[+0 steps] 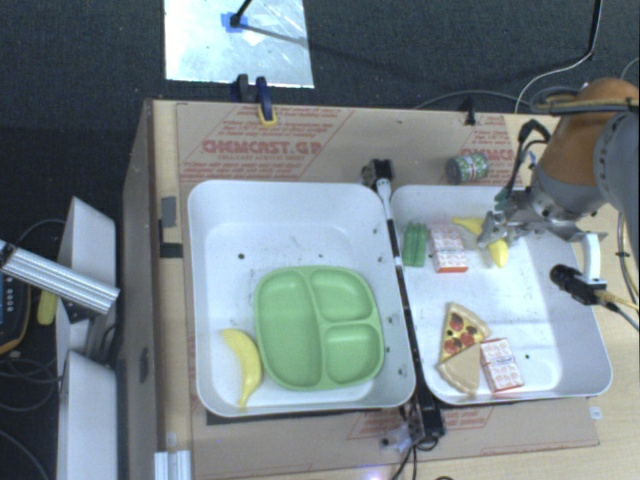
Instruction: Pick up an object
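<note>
Apparently the pick is only at its start: the claw (494,236) is low in the right bin (580,368), directly over a small yellow piece (497,254), and nothing is lifted. Whether it is clenched on that piece I cannot tell. The piece is bright yellow, stubby and smooth, touching the bin floor; a second yellow bit (466,225) lies just left of the claw.
</note>
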Tool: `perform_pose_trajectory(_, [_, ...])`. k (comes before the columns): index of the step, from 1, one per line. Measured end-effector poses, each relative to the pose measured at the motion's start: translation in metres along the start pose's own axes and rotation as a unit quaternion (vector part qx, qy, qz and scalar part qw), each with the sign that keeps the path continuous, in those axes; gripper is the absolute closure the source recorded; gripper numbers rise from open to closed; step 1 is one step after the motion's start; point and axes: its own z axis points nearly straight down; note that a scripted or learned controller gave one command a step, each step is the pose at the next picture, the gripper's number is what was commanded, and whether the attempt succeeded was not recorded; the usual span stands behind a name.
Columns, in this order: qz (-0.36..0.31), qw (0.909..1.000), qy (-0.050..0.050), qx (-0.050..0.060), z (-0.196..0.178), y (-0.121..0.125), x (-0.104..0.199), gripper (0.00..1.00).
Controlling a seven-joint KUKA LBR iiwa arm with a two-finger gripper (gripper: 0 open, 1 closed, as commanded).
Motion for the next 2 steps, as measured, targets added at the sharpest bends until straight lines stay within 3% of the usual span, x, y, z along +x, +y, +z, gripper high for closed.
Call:
perform_pose_trajectory(1, [0.001, 1.0, 0.0, 0.0, -0.042, -0.016, 0.036, 1.0])
perform_pose_trajectory(2, [0.001, 1.0, 0.001, 0.0, -0.094, -0.048, 0.12, 1.0])
